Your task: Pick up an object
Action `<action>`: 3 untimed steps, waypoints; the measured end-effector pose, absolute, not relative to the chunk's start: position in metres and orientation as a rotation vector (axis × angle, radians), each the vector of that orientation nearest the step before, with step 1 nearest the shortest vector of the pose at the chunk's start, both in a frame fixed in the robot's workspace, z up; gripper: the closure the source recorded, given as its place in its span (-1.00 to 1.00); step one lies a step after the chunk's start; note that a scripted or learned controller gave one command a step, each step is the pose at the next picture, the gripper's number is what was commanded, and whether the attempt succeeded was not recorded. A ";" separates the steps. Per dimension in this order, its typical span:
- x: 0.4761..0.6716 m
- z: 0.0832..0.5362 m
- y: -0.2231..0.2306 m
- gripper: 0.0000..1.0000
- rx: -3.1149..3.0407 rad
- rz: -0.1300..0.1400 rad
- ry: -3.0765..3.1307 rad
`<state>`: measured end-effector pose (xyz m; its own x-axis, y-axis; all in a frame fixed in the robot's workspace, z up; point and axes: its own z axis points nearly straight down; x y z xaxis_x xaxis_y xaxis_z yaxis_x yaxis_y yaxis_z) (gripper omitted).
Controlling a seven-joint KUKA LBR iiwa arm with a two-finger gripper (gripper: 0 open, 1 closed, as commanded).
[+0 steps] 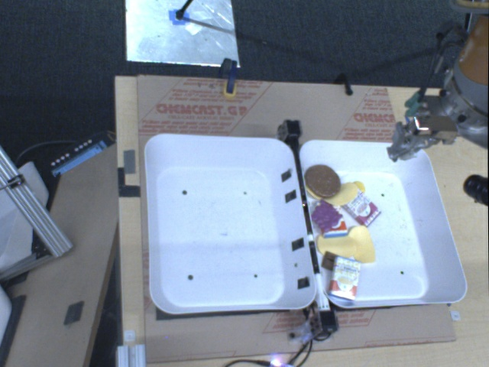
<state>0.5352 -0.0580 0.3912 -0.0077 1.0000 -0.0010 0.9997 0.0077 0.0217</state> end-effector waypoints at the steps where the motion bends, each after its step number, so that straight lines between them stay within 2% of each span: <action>1: 0.536 0.317 0.022 1.00 2.211 -0.001 2.238; 2: 0.508 0.454 0.085 1.00 2.202 0.025 2.230; 3: 0.536 0.462 0.117 1.00 2.212 0.008 2.227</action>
